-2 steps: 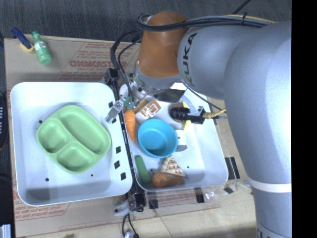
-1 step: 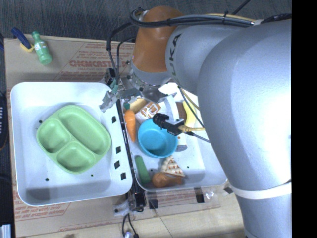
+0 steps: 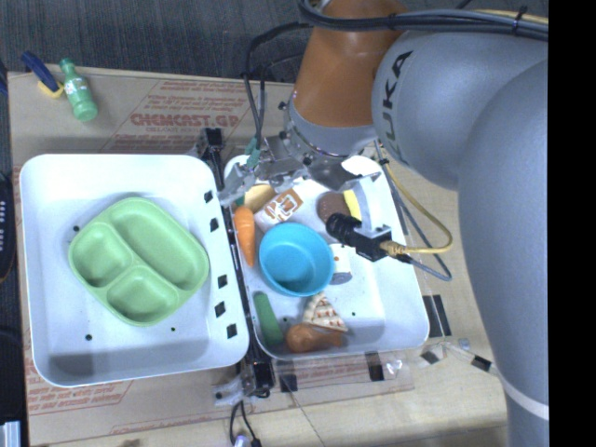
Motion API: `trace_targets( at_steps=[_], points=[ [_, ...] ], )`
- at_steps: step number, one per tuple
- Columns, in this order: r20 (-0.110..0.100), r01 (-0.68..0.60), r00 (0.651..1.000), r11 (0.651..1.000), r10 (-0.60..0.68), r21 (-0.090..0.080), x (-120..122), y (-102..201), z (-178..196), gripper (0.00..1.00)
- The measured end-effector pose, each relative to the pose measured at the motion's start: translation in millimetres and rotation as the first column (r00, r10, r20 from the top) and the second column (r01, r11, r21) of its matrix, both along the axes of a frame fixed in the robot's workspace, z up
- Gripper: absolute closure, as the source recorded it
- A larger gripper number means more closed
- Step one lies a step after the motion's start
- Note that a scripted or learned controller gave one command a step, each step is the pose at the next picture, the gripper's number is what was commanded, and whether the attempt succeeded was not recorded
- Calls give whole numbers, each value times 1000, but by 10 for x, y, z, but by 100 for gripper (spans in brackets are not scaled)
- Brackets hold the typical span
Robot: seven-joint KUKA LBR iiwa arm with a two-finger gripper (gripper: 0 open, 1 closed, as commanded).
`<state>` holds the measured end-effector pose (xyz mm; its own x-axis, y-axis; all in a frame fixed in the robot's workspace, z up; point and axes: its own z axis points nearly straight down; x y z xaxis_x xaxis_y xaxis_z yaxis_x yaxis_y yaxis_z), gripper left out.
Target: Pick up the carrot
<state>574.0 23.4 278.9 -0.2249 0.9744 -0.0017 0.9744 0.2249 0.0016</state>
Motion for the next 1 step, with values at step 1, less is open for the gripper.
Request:
trace_targets(
  at_steps=[1],
  points=[
    [-16, -181, 983, 984, 181, 0, 313, -320, -904, 0]
  ],
)
